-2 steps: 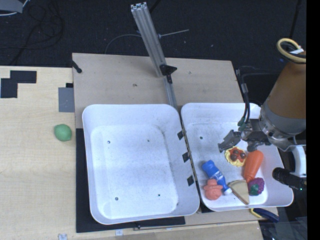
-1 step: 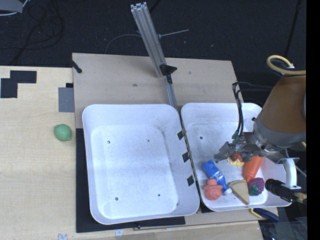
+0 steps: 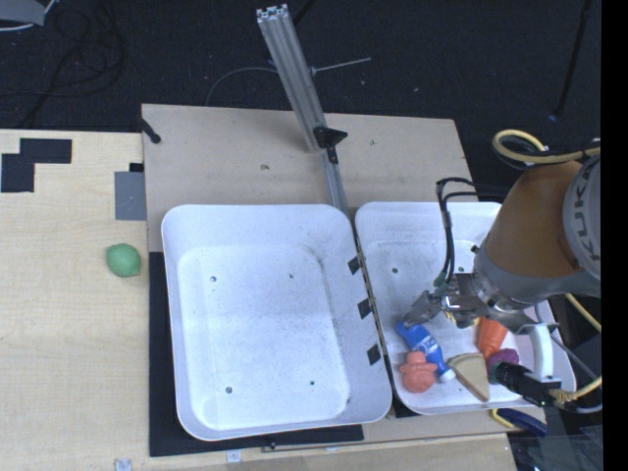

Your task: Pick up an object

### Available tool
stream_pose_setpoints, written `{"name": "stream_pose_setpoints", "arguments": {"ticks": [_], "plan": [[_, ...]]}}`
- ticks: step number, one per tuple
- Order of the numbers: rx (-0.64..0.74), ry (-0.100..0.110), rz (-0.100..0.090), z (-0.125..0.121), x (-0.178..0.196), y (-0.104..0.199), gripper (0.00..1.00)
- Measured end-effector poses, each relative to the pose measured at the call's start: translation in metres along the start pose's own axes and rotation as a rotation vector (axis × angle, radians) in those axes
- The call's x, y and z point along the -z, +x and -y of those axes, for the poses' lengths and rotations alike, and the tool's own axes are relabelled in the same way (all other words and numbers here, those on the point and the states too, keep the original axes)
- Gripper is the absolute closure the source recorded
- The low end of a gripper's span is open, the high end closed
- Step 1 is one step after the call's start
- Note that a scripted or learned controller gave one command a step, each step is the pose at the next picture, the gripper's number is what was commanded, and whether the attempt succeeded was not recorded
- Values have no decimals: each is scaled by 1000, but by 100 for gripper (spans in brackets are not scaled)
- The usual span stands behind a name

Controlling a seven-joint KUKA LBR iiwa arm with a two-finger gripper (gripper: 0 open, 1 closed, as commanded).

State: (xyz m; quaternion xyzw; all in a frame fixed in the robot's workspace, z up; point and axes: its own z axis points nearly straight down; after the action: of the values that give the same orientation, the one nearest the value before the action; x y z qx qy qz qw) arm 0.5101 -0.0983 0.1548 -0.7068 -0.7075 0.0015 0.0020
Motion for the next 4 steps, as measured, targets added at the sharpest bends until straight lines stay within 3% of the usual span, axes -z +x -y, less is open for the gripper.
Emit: {"name": "stream_pose_setpoints", "arguments": {"ticks": [1, 2, 4], "plan": [[-1, 0, 0, 5, -43, 1, 0], [-3, -4, 1, 4, -31, 0, 100], [-1, -7, 1, 0, 51, -1, 100]]}}
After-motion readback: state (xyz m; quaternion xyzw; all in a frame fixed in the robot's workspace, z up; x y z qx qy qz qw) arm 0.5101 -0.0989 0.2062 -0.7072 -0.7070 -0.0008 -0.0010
